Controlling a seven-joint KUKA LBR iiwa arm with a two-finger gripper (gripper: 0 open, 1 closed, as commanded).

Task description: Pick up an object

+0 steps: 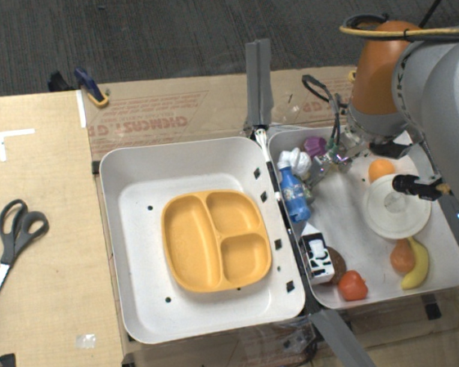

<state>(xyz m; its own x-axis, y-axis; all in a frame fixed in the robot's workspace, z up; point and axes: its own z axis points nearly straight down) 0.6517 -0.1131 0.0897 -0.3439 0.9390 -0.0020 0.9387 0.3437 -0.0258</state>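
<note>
My gripper (331,159) hangs in the right bin (358,230) beside the purple object (315,144) and blue bottle (294,196); finger opening unclear, so crowding there could deflect my grasp.

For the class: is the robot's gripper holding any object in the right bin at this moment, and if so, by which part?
It cannot be told. The gripper sits low among the clutter at the right bin's far end, near the purple object.

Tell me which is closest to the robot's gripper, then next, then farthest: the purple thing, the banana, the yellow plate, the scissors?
From the gripper:
1. Purple thing, right beside it.
2. Banana, right bin's front corner.
3. Yellow plate, left bin.
4. Scissors, far left on the bench.
</note>
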